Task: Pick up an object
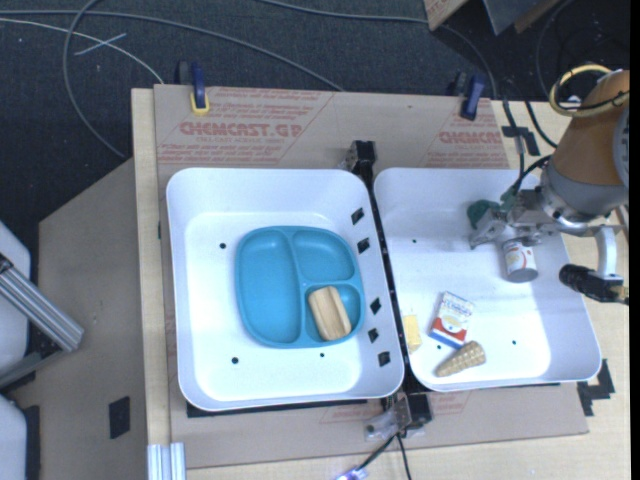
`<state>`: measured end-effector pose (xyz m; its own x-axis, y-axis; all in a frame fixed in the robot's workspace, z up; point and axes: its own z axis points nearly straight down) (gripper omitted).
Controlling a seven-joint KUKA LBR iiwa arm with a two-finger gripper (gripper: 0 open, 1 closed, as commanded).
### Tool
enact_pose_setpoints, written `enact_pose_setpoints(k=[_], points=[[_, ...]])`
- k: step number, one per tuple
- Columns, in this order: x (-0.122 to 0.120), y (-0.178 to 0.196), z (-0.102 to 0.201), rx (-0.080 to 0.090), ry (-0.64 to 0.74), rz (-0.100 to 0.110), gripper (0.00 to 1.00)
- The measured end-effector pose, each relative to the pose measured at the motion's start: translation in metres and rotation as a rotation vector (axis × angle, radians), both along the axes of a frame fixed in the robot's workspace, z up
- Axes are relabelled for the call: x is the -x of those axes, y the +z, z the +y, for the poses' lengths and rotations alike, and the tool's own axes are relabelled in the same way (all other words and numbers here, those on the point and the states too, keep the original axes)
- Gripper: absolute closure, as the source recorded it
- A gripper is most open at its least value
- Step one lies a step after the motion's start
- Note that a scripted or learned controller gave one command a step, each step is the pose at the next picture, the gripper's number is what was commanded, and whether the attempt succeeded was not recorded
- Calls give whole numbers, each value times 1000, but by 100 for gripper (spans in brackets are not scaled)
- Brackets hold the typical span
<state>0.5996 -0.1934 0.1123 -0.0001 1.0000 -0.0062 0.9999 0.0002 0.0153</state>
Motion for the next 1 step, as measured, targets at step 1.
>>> enact_pose_setpoints(k=[1], points=[[-1,9,1,-2,2,-1,100]])
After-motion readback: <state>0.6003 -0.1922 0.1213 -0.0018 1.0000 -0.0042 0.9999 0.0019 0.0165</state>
